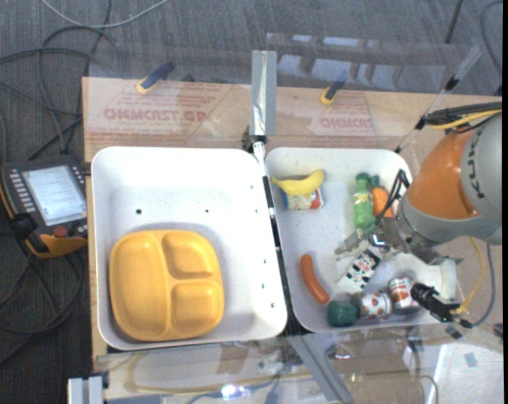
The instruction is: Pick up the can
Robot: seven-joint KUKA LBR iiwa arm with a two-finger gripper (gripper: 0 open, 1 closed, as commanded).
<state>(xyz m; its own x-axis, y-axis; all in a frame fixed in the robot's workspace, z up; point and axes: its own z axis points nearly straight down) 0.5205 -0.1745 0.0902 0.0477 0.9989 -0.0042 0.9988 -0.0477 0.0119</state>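
Orange wrist band point(443, 183) reads partly "KU".

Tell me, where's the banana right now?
The banana lies in the right bin, near its far left corner, resting on a small red-and-white box, left of the green bottle.

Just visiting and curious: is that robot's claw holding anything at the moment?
Gripper: low in the right bin among the items; whether it grips anything cannot be told from this view.

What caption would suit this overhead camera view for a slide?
Robot arm reaches over the right bin of toys and a can; yellow tray in the left bin.
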